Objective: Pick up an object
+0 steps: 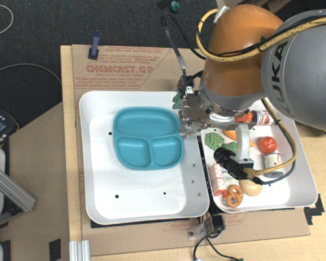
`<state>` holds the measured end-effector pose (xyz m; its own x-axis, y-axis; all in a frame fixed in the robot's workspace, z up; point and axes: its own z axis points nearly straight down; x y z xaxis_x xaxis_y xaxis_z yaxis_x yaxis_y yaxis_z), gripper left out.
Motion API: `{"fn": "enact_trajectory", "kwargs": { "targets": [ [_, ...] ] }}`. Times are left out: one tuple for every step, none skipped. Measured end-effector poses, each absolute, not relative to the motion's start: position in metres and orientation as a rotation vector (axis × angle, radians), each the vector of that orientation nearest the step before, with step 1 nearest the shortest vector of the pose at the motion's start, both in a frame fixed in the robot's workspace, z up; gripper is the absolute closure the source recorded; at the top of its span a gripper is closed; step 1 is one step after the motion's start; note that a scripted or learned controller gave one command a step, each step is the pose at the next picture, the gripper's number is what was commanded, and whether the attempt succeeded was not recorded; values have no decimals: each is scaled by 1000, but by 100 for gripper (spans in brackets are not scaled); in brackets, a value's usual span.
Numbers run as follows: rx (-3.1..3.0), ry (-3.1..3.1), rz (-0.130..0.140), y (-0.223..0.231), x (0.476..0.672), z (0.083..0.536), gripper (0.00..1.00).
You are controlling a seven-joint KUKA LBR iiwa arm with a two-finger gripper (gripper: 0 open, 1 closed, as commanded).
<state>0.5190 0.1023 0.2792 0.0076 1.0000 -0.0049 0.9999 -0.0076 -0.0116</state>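
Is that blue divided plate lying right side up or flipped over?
Right side up: the blue divided plate shows three hollow compartments facing upward in the left bin.

A robotics lab or test cell, not a home; the signs are plain: a large grey industrial arm (299, 64) with an orange band reaches in over a bench (70, 145) topped with brown board printed with a maker's name along its far edge; two shallow white bins (98, 200) sit side by side on it; loose cables (5, 20) trail across dark carpet beyond the bench's far left corner; aluminium framing (11, 192) stands off the left edge, and a connector with wires hangs at the near edge.
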Motion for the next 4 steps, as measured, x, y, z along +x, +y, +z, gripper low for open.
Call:
{"fn": "enact_trajectory", "kwargs": {
  "targets": [
    [-2225,-2233,-27,129,538,427,100],
    [-2216,-2211,27,120,474,270,100],
    [-2221,-2231,-23,144,480,399,100],
    [-2211,-2226,7,213,478,353,100]
  ]
}}
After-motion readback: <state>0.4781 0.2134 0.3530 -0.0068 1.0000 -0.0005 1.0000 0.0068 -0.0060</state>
